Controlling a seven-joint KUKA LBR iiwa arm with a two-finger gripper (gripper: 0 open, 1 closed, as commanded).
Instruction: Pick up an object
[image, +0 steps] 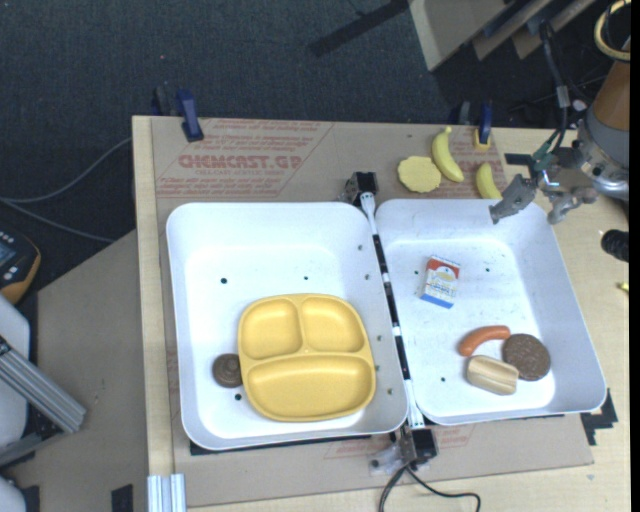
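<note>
Take the right bin (560, 300) as your reference for every position below.

Nearest to you, in the near corner of the right bin, locate three items in a cluster: a tan bread roll (492, 374), a brown round patty (526, 356) touching the roll on its far right side, and a red sausage (484, 340) lying just beyond the roll. All three rest on the bin floor.

To the left of the right bin, note the left bin (200, 260). It holds a yellow divided plate (304, 356), with a small brown disc (228, 370) just beside the plate's left edge.

Near the middle of the right bin, find a small red, white and blue carton (440, 280), lying flat and well apart from the food cluster.

At the far right corner of the right bin, observe the claw (530, 201). Its two fingers are spread, with nothing between them, and it hangs above the bin rim.

Beyond the far rim of the right bin, on the surface (260, 150), see a yellow wavy disc (419, 174) and two bananas: one banana (447, 156) just right of the disc and a second banana (487, 181) close to the claw.
</note>
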